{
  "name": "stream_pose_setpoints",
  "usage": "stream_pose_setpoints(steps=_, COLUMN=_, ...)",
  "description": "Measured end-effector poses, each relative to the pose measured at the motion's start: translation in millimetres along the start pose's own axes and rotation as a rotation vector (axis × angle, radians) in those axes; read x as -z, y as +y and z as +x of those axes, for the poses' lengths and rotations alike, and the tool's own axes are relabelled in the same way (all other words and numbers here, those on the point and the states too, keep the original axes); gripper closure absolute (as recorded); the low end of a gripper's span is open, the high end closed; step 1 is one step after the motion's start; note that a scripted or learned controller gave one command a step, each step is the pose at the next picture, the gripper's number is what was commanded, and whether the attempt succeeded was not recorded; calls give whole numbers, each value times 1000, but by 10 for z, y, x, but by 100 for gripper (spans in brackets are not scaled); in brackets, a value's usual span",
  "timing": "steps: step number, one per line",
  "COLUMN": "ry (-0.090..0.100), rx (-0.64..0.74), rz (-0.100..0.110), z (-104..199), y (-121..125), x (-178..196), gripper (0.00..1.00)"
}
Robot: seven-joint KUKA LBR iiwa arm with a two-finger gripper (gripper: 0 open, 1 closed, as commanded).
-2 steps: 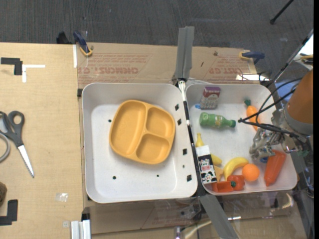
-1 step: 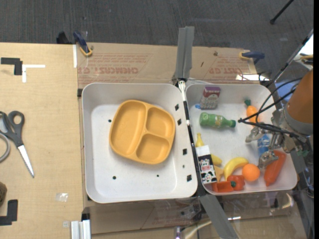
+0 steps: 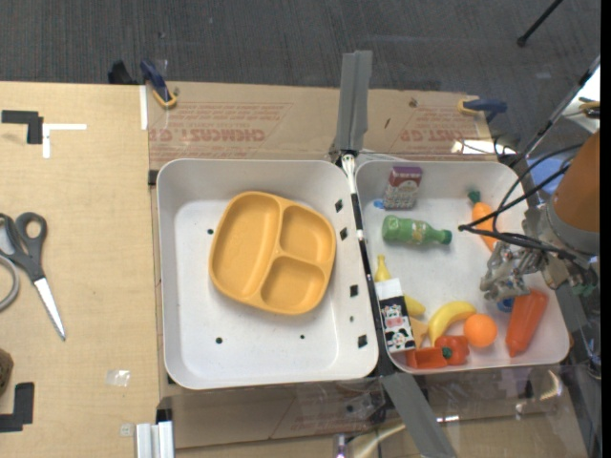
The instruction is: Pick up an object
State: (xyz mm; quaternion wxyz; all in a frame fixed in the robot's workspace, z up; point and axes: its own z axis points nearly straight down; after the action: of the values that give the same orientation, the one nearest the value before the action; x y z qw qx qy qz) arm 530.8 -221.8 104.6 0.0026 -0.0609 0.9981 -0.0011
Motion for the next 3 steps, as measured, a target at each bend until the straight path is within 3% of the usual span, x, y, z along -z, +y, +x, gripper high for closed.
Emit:
stream_pose_setpoints(steps=1, ry=0, rx=0, rz=0, z=-1, y=2, x=0, gripper=0)
stream_pose_setpoints(steps=2, ry=-4, rx=1, rz=2, z=-17, y=0, x=97, gripper=100)
stream_pose_setpoints(steps=3, ry=-4, rx=1, rz=2, z=-18, y=3, x=97, gripper=0)
